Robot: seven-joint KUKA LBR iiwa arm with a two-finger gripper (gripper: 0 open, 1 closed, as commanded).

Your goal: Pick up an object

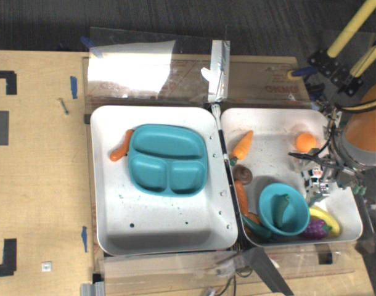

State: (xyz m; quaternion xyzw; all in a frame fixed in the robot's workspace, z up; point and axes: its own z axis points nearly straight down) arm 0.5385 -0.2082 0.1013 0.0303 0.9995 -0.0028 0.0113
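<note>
No readable writing is seen. The gripper is placed over the right bin, near the orange ball and teal bowl; its jaws' state cannot be told.

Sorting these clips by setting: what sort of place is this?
Likely a robot-grasping test bench: two white bins on a taped board, toy food like a carrot and banana, and a gripper.
</note>
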